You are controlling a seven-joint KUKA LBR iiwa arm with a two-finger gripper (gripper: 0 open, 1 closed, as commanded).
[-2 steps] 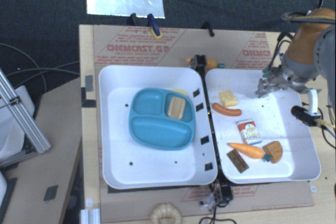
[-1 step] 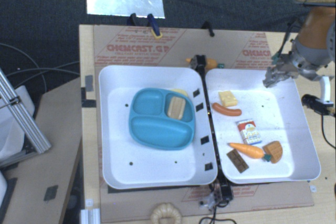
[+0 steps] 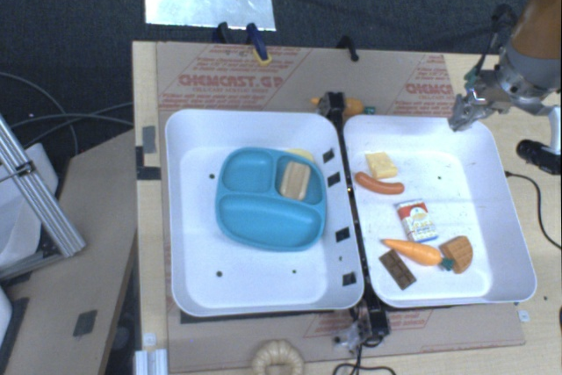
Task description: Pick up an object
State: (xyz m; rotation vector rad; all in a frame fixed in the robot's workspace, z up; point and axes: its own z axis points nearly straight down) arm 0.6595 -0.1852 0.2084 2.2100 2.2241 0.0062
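Toy food in right bin (image 3: pixel 500 189): cheese (image 3: pixel 381 164), sausage (image 3: pixel 378 184), carton (image 3: pixel 416 220), carrot (image 3: pixel 413 252), all well apart from gripper (image 3: pixel 463 113) at bin's far corner, we cannot tell its jaw state.

This is a robotics lab: a wooden tabletop (image 3: pixel 413 70) bears a board printed "CHEMCAST GP" under two shallow white bins (image 3: pixel 263 277) clipped side by side at the centre, stocked with toy food. Aluminium framing (image 3: pixel 31 198) stands at 9 o'clock, loose cables (image 3: pixel 53 114) trail over dark carpet (image 3: pixel 70 4), and a grey-and-orange robot arm (image 3: pixel 531 48) reaches in at 2 o'clock.
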